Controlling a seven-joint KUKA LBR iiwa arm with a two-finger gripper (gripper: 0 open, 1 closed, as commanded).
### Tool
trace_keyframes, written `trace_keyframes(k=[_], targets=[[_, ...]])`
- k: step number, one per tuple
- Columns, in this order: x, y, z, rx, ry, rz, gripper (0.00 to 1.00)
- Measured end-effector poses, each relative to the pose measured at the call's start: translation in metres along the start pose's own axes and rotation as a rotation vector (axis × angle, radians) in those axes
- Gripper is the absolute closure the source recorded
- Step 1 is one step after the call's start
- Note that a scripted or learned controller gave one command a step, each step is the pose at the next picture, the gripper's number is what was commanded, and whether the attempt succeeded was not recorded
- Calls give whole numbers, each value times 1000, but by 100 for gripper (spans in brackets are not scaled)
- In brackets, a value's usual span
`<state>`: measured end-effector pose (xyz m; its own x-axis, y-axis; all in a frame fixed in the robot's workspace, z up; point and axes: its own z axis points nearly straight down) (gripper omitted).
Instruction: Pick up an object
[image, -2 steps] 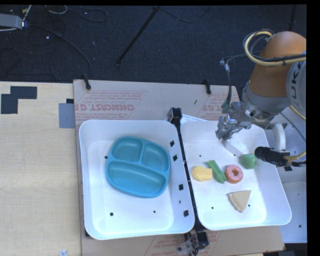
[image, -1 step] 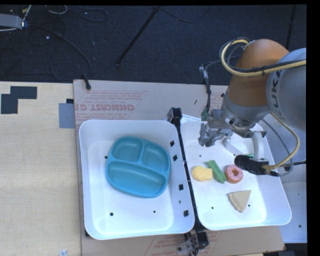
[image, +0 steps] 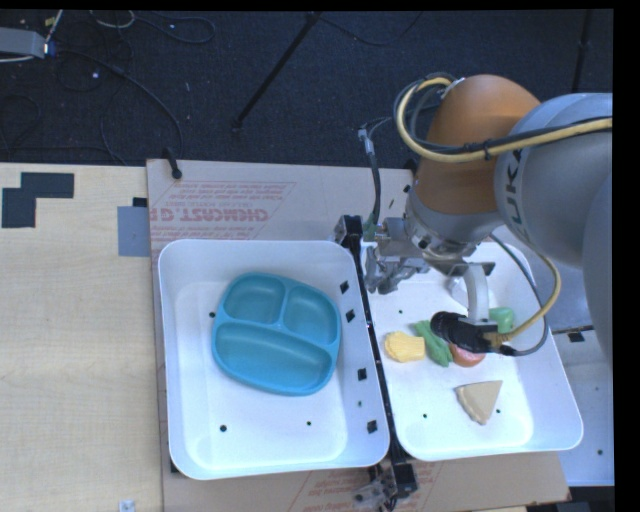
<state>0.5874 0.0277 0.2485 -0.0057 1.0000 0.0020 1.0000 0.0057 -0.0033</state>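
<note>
My gripper (image: 384, 272) hangs over the far left corner of the right shallow white bin (image: 545, 420); I cannot tell if it is spread or closed. In that bin lie a yellow lump (image: 404, 347), a green strip (image: 437, 346) and a tan wedge (image: 481, 400). A blue divided plastic plate (image: 275, 333) lies in the left bin (image: 190, 420)

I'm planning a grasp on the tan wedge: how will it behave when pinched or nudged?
The tan wedge lies flat, so it probably will not roll. Its sides taper to a point, so a squeeze across them may squirt it out. On the smooth floor of the white bin, a push would likely slide it rather than tip it.
</note>
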Motion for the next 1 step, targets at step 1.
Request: trace_keyframes(k=[1], targets=[[60, 3, 10, 1, -1, -1, 100]])
